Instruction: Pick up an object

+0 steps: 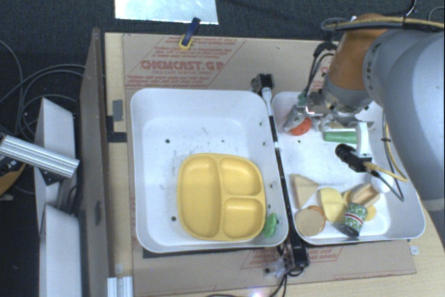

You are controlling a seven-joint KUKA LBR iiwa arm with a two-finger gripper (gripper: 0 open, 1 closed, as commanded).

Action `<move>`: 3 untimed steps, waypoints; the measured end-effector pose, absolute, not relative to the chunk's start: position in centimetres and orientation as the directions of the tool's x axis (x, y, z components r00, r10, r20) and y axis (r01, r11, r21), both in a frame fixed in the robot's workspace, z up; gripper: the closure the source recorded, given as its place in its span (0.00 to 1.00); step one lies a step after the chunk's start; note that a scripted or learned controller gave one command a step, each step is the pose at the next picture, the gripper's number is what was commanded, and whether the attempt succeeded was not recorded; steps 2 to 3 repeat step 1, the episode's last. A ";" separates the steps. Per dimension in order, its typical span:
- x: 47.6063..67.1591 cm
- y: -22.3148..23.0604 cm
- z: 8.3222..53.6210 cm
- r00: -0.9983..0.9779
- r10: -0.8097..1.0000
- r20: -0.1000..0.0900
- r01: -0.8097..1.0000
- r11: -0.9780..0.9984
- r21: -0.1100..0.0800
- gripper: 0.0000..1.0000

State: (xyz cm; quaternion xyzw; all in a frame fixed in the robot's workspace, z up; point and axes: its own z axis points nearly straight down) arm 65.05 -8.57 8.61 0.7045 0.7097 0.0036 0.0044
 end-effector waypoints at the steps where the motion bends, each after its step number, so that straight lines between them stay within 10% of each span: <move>1: 64.8 -8.7 9.6 -0.006 1.000 0.000 1.000 0.006 0.006 1.00; 3: 64.8 -8.7 9.6 -0.006 1.000 0.000 1.000 0.006 0.006 1.00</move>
